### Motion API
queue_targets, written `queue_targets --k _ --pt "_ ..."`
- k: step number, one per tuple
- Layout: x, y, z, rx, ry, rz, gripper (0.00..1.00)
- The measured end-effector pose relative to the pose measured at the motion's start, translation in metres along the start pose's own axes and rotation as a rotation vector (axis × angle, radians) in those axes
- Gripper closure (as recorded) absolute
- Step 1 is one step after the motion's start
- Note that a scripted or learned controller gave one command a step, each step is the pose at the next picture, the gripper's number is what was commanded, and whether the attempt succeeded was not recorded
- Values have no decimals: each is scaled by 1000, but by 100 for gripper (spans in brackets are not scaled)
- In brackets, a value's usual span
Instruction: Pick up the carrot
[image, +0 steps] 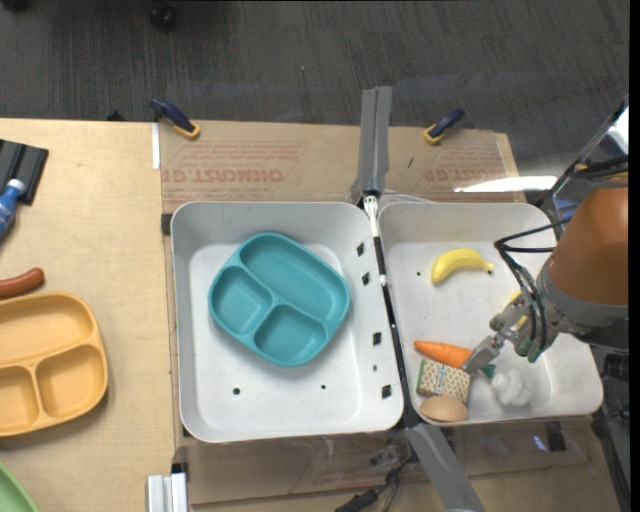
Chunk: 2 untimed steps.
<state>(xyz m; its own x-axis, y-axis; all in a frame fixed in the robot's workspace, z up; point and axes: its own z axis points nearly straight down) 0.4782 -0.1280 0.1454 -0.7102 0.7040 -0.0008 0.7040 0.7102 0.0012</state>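
Dark carpet lies beyond the far edge of the bench (80, 190), on which two shallow white bins sit side by side over a sheet of brown cardboard (300, 165). Left bin (200, 400): holds a teal divided plate (279, 298), tilted slightly, near its centre. Right bin (570, 395): holds a banana (459, 265) toward the far side and, along the near side, the carrot (443, 352), a small patterned packet (443, 380), a tan rounded piece (443, 408) and a white lump (513, 388). Carrot: lies flat with its tip pointing left, touching the far edge of the packet. Arm (595, 255): enters from the right, above the right bin. Claw (485, 358): lowered just right of the carrot's thick end; whether its fingers are spread or pressed together cannot be told, and the carrot is not seen between them. Left of the bins, on the bench: an orange divided tray (45, 365), a sausage (20, 283) just beyond it, and a marker (8, 200) at the far left.
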Motion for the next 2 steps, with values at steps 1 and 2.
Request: queue_targets --k 1,2 --pt "-26 45 54 2 1 306 0" --pt "3 31 -18 1 0 250 0"
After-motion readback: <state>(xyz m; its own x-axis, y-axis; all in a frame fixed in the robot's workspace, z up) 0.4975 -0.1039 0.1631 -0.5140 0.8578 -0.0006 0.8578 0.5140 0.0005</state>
